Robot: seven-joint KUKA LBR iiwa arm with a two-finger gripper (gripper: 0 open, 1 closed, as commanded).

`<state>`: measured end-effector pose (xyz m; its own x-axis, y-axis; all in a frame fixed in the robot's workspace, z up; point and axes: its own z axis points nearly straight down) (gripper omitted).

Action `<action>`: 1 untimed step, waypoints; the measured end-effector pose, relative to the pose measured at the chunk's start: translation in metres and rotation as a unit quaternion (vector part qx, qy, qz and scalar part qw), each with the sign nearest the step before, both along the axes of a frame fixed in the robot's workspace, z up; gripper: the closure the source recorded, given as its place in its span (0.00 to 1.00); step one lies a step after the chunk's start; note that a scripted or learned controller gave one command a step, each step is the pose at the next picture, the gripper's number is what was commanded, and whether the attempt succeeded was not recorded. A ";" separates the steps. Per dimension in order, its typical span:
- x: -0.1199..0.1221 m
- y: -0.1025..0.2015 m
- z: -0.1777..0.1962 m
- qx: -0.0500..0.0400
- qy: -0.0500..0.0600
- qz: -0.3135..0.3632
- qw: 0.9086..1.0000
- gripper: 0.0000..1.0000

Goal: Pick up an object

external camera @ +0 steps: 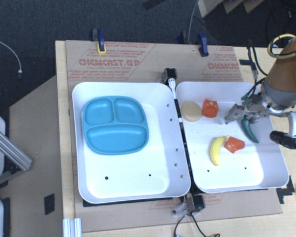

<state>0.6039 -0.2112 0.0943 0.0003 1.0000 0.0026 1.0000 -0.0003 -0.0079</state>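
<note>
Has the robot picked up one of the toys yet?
Not yet, as far as I can see. Done: the arm has reached into the right bin, and its tool sits over a dark green piece. In hand: nothing I can see; the banana, two red pieces and the tan round piece lie on the floor. Left: grab one and lift it.

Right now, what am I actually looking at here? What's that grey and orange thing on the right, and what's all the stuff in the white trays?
You're looking down from one camera fixed above a bench. The grey and orange thing is a robot arm; its gripper hangs over the right bin, just above a green pepper-like toy. That bin also contains a yellow banana, two orange-red pieces and a beige round piece. The left bin contains a blue divided plate. Whether the gripper holds anything isn't clear.
</note>
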 end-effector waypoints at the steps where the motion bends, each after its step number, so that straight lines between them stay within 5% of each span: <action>1: 0.003 -0.001 0.016 -0.002 -0.005 0.000 1.000 1.00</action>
